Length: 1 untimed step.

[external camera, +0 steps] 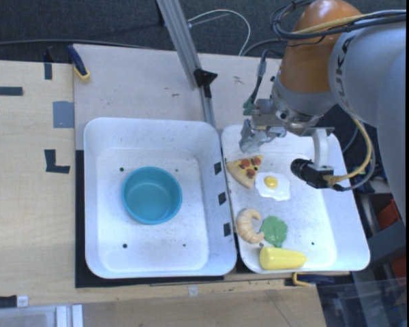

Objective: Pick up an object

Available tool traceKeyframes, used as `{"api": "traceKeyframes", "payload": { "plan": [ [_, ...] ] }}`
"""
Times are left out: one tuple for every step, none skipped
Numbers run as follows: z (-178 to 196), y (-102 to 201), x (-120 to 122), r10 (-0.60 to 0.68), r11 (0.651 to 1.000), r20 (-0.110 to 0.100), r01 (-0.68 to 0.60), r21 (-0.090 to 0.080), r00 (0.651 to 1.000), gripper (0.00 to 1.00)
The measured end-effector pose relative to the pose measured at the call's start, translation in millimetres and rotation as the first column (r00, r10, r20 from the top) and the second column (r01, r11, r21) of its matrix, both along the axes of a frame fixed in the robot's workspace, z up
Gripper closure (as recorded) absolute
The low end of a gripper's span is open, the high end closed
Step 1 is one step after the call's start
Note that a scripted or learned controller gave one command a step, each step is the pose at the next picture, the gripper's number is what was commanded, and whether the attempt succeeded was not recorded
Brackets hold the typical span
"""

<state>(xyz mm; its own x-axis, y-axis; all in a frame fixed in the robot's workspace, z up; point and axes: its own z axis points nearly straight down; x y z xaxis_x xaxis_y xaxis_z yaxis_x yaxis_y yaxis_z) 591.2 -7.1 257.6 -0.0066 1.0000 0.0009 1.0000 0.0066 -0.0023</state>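
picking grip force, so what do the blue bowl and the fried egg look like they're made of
Blue bowl: looks like hard plastic, smooth and slightly glossy, with an even colour and soft sheen on its wall. Fried egg: a toy, probably moulded plastic or rubber; flat white with a shiny yellow yolk. Whether it is soft cannot be told.

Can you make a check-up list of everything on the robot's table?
Surface: wooden bench bearing two white bins, left bin and right bin.
Job's things: in the right bin, pizza slice, fried egg, croissant, green leaf, yellow piece. In the left bin, blue bowl.
Clutter: grey and dark tape marks on the bench.
Gripper: gripper over the right bin's far left corner, just above the pizza slice; grasp cannot be judged.
Cables: yellow and black cables along the arm; white cable behind the bench.
Surroundings: dark carpet, metal pole.
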Motion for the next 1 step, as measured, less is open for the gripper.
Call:
{"api": "traceKeyframes", "payload": {
  "plan": [
    [-3.1,59.8,13.2,0.001,1.000,0.001,-0.001,0.000,1.000,1.00]
  ]
}}
